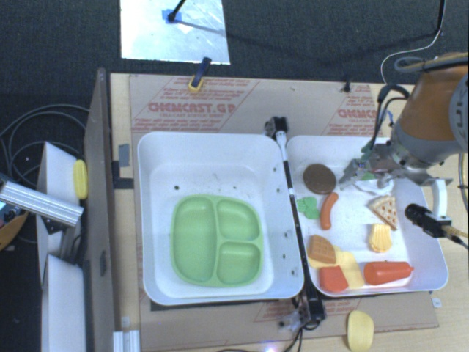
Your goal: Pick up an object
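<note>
Arm cut off, gripper hard to read

The arm (440,108) runs out the right edge. The gripper (366,169) is too blurred to tell its fingers; nothing visibly sits between them.

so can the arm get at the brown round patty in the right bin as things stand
Probably yes. The end effector hangs just beside the brown patty, which lies flat with open bin floor between them and nothing on top; the sausage sits just below it.

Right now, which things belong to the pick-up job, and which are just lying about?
Job: gripper over the right bin; in that bin, brown disc, sausage, green piece, sandwich wedge, corn, carrot, red block.

Lying about: green tray in the left bin; yellow piece on the bench.
</note>
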{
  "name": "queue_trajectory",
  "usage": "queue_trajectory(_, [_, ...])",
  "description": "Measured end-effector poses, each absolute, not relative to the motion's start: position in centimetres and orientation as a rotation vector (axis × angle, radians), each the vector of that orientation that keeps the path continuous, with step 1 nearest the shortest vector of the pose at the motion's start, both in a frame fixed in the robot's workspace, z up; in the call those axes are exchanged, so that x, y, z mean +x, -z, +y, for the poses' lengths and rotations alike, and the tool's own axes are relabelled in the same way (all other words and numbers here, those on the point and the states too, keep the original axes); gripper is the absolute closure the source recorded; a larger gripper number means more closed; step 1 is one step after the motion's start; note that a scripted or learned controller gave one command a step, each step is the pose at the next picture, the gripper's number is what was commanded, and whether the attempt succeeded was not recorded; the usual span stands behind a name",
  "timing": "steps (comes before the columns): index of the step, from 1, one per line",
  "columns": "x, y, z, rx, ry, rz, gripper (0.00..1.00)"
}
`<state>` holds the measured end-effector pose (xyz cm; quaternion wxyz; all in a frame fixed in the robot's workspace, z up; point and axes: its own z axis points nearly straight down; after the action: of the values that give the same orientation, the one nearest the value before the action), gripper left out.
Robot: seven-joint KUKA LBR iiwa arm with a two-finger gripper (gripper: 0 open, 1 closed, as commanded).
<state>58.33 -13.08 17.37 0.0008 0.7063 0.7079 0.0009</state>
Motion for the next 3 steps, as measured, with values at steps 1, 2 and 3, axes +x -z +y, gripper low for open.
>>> queue_trajectory(1, [63.5,-8.2,-9.3,2.212,-0.008,2.228,0.0])
queue_trajectory(2, [63.4,-9.6,-9.6,2.213,-0.006,2.225,1.0])
queue_trajectory(3, [57.4,-19.0,-3.3,2.212,-0.008,2.231,1.0])
